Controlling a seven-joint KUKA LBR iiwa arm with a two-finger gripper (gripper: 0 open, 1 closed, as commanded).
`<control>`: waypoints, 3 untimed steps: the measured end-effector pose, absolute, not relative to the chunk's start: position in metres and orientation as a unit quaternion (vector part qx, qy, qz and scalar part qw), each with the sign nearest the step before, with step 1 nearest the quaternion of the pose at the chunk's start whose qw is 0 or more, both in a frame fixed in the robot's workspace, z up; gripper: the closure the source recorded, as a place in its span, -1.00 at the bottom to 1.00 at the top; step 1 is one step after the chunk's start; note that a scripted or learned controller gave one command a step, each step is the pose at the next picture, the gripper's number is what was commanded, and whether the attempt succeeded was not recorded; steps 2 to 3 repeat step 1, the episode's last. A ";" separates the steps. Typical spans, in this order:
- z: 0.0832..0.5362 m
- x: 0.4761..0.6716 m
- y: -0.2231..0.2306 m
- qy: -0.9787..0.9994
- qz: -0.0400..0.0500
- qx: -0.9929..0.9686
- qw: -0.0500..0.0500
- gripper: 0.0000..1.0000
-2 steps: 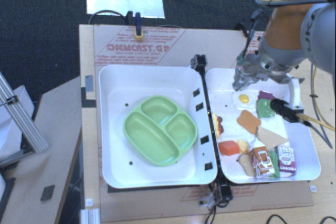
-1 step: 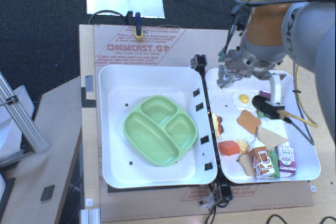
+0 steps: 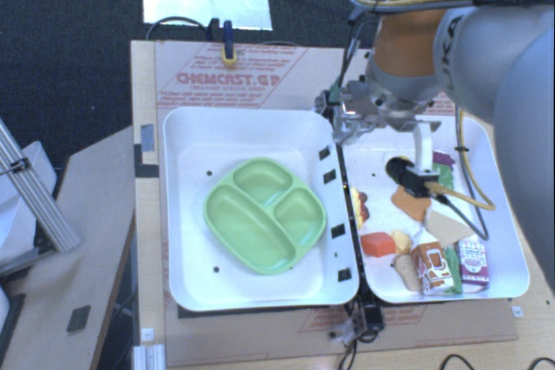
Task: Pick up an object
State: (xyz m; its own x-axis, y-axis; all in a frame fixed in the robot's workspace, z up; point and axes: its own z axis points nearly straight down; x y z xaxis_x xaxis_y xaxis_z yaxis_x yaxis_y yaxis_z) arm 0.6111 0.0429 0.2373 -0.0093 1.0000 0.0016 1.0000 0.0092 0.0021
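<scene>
Camera view. The gripper [image 3: 349, 124] hangs at upper centre, over the far end of the divide between the bins. Its opening cannot be told, and nothing is seen in it. The red block [image 3: 377, 244] and packets [image 3: 451, 264] lie in the right bin [image 3: 513, 271], lower right. The green tray [image 3: 264, 212] sits in the left bin [image 3: 186, 273]. Judged: no pick made yet; descent, grasp and lift remain.

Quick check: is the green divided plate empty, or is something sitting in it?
Empty. All three compartments of the green plate show bare green. The loose items all lie in the other bin.
</scene>
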 end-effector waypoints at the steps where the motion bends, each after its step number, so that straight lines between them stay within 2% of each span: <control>1: 0.215 0.616 0.090 0.710 0.001 0.704 -0.001 1.00; 3: 0.215 0.616 0.090 0.710 0.001 0.704 -0.001 1.00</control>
